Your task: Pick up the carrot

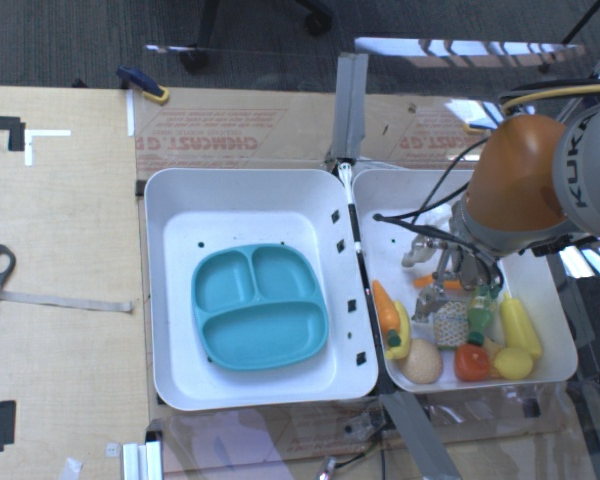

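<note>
Camera view: gripper (448, 286), finger state indiscernible, hovers right of the carrot (385, 307), which lies against the right bin's (552, 268) left wall.

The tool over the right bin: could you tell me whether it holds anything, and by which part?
It cannot be told. The tool hangs among the toy food, beside the carrot, which lies by the bin's left wall.

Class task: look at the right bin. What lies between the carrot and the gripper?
In the camera view, only bare white bin floor separates the carrot at the bin's left wall from the gripper. The other play foods sit lower, toward the bin's near edge.
</note>
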`<control>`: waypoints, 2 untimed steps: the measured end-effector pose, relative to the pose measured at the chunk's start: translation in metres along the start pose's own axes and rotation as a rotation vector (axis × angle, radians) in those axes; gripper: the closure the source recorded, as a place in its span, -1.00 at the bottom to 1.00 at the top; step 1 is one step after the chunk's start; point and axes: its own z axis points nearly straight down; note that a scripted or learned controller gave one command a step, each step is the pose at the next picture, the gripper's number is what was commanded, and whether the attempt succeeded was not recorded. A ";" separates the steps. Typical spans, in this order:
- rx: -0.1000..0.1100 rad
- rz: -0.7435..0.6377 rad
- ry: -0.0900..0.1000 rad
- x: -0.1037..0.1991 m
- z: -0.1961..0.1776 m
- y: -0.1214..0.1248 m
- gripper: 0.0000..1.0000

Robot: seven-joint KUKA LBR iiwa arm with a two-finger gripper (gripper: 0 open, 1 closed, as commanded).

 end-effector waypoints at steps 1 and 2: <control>0.000 -0.001 -0.006 -0.002 -0.010 0.000 1.00; 0.001 0.163 -0.004 0.030 -0.002 -0.081 1.00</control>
